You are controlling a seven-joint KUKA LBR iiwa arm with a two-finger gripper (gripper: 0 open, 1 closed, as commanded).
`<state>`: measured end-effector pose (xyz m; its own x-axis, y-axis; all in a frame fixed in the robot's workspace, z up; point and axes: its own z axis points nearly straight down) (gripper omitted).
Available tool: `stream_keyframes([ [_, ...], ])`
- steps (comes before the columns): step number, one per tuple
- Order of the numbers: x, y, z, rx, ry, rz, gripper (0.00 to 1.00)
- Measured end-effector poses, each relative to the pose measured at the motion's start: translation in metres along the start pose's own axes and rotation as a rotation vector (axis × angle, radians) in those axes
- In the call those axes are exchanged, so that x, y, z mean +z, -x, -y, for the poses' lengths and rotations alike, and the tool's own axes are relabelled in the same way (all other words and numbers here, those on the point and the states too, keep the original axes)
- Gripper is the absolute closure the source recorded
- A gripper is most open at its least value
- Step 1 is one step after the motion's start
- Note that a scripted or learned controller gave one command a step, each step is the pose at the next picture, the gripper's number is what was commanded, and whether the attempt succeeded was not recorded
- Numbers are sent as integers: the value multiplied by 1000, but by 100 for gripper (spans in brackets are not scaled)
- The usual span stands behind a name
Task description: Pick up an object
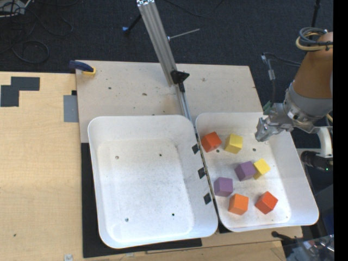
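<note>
The grey two-finger pincer (pixel 263 133), its state impossible to tell, hangs over the right white bin (pixel 304 197) near the far rim, with the nearest small yellow cube (pixel 234 143) at its eight o'clock.

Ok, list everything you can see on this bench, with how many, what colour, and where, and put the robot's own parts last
Orange cubes: 2, one at the right bin's upper left, one at its lower middle.
Red cube: 1, lower right of right bin.
Yellow cubes: 2, upper middle and mid right.
Purple cubes: 2, centre and lower left.
Right bin: 1, white.
Left bin: 1, white.
Metal post: 1, silver, behind the bins.
Clamp: 1, blue and yellow, board's far left corner.
Gripper: 1, grey, over right bin's upper right.
</note>
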<state>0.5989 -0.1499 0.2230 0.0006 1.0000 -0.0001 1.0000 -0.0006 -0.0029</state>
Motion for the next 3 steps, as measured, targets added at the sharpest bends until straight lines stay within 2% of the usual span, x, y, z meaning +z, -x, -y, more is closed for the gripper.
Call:
stream_keyframes([
  [1,-6,-57,20,-6,-1,-3,100],
  [2,-12,-101,30,-5,-1,-3,100],
  [3,-2,-150,50,-4,-3,-3,100],
])
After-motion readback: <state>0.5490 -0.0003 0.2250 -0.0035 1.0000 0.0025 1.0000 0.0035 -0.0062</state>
